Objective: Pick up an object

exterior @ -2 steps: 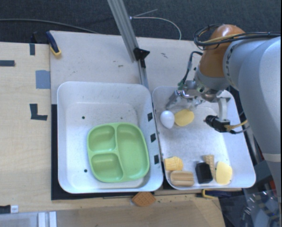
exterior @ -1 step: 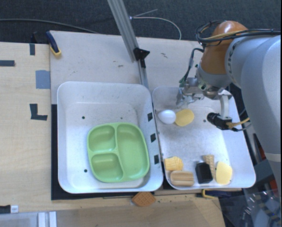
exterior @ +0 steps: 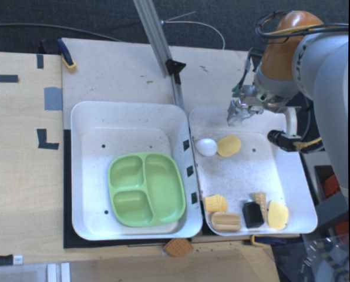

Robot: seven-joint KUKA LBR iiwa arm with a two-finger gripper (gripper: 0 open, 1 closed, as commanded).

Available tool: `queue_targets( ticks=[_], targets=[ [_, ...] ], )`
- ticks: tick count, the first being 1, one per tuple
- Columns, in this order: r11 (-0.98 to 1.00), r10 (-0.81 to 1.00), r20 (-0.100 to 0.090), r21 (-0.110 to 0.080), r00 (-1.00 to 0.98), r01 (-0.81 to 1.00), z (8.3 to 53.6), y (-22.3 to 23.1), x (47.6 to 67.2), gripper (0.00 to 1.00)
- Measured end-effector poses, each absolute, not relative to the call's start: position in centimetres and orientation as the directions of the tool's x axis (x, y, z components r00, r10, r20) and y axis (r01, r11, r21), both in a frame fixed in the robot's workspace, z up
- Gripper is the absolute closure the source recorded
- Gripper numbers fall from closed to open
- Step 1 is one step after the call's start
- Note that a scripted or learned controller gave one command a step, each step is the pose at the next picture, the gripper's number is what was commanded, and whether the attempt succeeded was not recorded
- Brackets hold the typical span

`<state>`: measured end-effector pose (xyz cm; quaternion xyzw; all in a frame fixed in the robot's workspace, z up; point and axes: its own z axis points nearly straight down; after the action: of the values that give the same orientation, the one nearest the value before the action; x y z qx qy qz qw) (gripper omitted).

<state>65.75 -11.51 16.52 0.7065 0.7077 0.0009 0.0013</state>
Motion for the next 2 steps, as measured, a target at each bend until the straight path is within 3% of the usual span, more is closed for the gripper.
queue_targets(
  ticks=[2],
  targets=[
    [0.002, 1.000, -0.001, 0.005, -0.002, 1.000, 26.6, -10.5, 66.0, 1.00]
  ],
)
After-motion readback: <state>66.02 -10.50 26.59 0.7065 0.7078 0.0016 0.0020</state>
